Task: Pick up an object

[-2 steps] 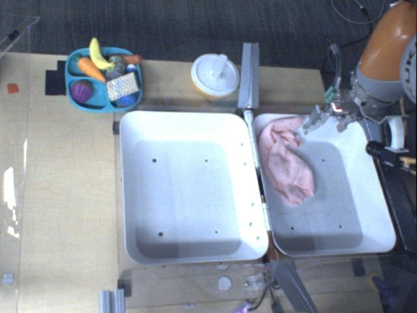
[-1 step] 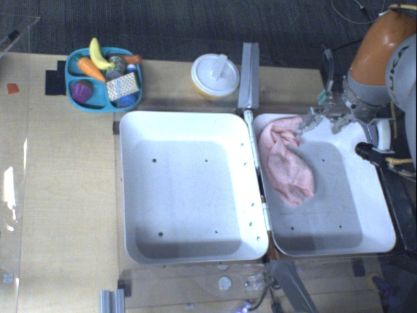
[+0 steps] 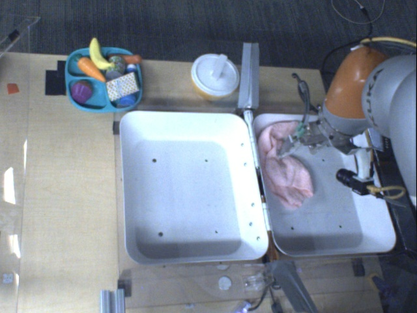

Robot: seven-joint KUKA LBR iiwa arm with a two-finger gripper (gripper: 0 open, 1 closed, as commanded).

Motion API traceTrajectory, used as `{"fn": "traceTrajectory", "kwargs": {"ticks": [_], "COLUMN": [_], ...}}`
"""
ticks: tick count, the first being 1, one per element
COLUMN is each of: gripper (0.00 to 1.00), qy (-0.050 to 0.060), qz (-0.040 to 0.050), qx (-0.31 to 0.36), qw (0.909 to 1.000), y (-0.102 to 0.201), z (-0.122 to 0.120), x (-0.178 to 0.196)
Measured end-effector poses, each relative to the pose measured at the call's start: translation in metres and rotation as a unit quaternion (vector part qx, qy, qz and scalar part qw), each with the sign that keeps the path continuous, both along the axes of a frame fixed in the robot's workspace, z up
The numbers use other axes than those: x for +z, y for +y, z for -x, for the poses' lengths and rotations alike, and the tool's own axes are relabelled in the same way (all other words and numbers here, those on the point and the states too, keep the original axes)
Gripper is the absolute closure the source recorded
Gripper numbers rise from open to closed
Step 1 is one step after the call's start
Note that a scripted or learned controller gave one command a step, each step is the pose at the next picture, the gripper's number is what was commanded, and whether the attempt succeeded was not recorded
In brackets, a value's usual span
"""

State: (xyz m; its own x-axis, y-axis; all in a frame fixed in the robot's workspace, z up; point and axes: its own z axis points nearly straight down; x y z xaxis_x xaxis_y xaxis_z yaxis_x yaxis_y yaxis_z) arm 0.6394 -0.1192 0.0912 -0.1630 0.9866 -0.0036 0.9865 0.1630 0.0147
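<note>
You have the pincer (image 3: 291, 143) down on the pink cloth (image 3: 284, 167), which lies crumpled in the right bin (image 3: 339, 237). How its grip stands, you cannot tell. The lift is not yet done.

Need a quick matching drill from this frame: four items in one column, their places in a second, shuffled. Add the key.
Items:
1. pink cloth
2. blue tray of toy food
3. white lidded cup
4. gripper

Places:
A. on the bench beyond the left bin
B. at the bench's far left corner
C. over the cloth's upper part
D. in the right bin, against its left wall

Pairs: 1-D, 2-B, 3-A, 4-C
</note>
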Motion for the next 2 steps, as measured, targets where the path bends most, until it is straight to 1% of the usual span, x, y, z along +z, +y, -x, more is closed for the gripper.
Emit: {"fn": "traceTrajectory", "kwargs": {"ticks": [2], "gripper": [0.0], "qy": [-0.003], "qz": [0.0004], "qx": [-0.015], "qw": [0.9999], "y": [0.012], "z": [0.103], "x": [0.001]}}
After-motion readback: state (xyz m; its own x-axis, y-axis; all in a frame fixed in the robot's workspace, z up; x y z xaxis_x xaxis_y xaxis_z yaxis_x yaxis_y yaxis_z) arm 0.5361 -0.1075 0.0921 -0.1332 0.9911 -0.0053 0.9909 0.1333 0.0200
